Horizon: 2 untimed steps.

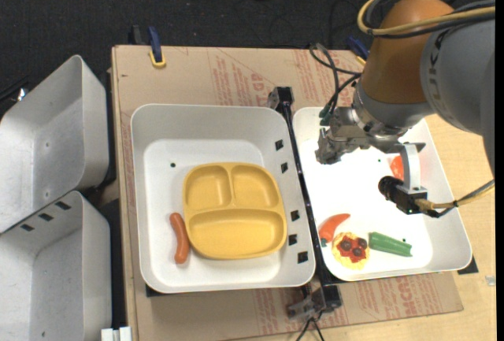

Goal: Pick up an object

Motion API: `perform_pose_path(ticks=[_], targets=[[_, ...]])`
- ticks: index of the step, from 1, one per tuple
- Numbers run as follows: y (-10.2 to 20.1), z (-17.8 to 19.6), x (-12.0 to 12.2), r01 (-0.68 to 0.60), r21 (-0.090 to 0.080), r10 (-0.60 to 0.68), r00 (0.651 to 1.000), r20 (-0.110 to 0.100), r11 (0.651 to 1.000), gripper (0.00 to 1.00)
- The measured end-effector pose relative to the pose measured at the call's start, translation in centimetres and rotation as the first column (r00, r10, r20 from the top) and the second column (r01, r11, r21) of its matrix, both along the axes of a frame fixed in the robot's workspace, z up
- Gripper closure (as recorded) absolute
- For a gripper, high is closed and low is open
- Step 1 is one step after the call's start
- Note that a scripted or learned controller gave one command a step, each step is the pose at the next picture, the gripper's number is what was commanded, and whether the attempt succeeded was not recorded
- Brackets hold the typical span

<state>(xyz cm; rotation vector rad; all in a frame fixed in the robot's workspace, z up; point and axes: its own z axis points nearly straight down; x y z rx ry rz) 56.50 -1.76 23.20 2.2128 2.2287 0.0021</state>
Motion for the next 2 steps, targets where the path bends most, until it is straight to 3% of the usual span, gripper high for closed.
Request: perform_pose_path(ticks=[1, 2], targets=[[4.6, -0.4, 3.3, -0.001, 0.001, 0.001, 1.000, 0.002, 1.000, 1.00], [8.9, 0.5, 4.8, 0.000, 0.001, 0.000, 1.000, 0.002, 1.000, 1.00]])
